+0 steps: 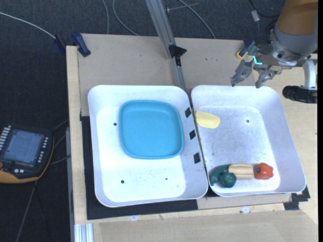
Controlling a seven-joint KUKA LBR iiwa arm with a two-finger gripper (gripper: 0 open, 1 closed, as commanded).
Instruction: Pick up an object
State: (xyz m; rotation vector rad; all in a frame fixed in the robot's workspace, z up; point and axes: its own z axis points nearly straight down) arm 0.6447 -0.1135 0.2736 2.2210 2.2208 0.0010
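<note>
Since the gripper (pixel 251 77) hung up at the upper right of the frame, over the far rim of the right bin (pixel 282 116), with its fingers spread apart and nothing between them, I'd say the whole pick was yet to be done. The things worth grabbing sat well away from it: a yellow piece (pixel 208 119) near the middle of the frame, right by that bin's left wall, and a green lump (pixel 223 177), a tan stick (pixel 240 171) and a red thing (pixel 263 171) packed together at the lower right.

My guess at the trouble: those three were touching, so closing on one could shove the others or pinch two at once. They also lay close to the near wall, which a finger could clip. The yellow piece hugged the wall too, so one finger might land on the rim instead of beside it.

Left bin (pixel 101 150) held a blue tray (pixel 151 129), out of the way. A metal post (pixel 164 24) ran down from the top to between the bins, and a pendant (pixel 22 150) lay at far left.
</note>
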